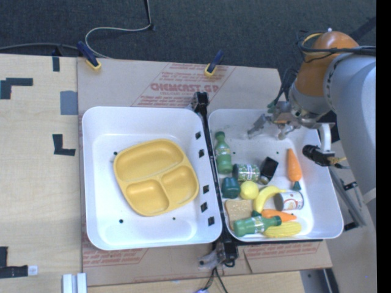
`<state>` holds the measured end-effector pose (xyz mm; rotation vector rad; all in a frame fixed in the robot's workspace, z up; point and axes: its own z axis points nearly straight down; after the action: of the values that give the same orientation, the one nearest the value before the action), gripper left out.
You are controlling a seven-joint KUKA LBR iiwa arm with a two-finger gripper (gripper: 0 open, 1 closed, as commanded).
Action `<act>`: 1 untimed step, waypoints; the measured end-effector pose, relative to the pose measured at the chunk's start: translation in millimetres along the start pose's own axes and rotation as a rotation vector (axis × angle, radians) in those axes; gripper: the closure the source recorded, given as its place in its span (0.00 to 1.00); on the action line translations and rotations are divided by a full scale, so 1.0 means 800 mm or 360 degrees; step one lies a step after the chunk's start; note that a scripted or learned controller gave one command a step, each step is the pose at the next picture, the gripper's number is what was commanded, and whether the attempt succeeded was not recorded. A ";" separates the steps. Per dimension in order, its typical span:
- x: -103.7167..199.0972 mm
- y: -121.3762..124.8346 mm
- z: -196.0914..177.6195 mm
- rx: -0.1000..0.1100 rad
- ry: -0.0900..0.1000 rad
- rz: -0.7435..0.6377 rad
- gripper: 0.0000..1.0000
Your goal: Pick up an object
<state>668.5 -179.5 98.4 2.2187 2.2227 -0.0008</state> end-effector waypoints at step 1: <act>0.018 -0.121 -0.005 0.0005 0.0003 0.0003 0.00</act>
<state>572.0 -165.1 102.2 2.2230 2.2235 -0.0019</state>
